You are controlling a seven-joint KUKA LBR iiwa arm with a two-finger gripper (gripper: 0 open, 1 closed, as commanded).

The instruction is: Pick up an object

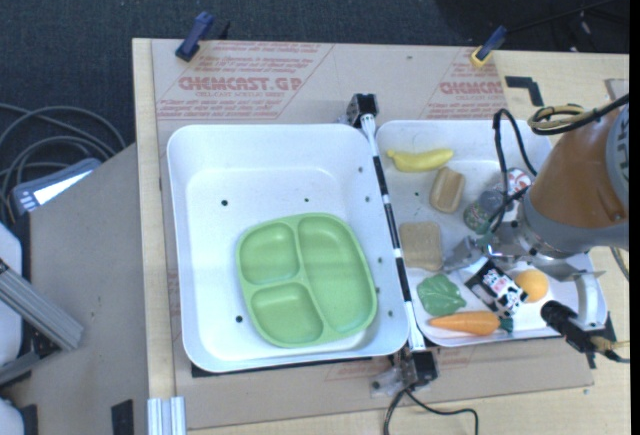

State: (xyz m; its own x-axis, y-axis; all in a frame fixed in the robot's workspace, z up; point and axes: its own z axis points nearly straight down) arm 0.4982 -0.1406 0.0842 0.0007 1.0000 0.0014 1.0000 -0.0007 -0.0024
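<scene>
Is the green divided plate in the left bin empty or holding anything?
Empty: the green divided plate lies flat in the left bin, all three compartments bare.

Bench [300, 73] bears left bin [200, 223] and right bin [420, 135], side by side, touching.

The arm [585, 188] runs out past the right edge and covers the right bin's [470, 131] far side and part of its floor. The hand [492, 275] is a small dark cluster low in that bin; how its fingers stand cannot be told. A clear item [485, 208] beside the arm is too blurred to name. Grey cables [45, 138] at left are cut by the frame.
</scene>
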